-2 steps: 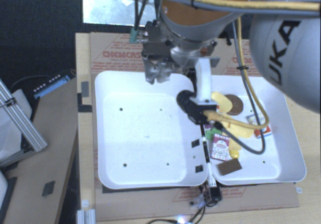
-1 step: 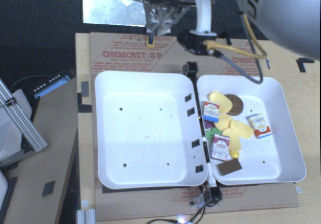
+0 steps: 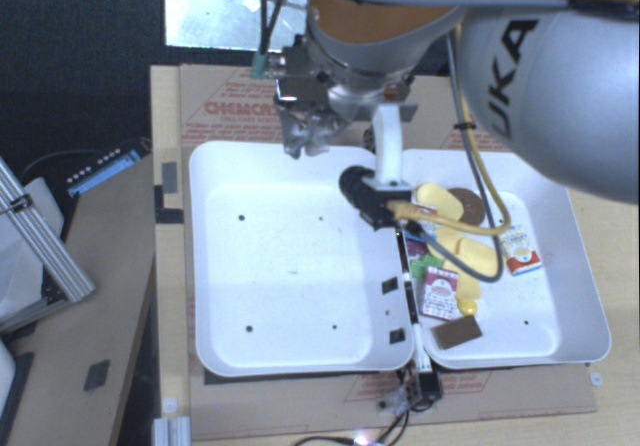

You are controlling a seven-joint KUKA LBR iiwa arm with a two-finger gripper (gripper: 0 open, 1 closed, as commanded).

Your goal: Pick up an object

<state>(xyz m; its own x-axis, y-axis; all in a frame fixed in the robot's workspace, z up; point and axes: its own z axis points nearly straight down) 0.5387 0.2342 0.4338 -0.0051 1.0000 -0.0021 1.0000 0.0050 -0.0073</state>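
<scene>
Objects lie heaped in the right-hand bin near the divider: yellow pieces, a brown disc, a maroon packet. The jaws hang over the left-hand bin's far rim, apart from the heap; whether they are open or closed cannot be told.

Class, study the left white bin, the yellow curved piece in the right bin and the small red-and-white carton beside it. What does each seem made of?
Left white bin: likely moulded plastic, smooth, faint sheen, rounded rim.
Yellow curved piece: probably plastic, judging by its even, smooth colour.
Red-and-white carton: seems printed card, with flat faces and straight edges.
</scene>
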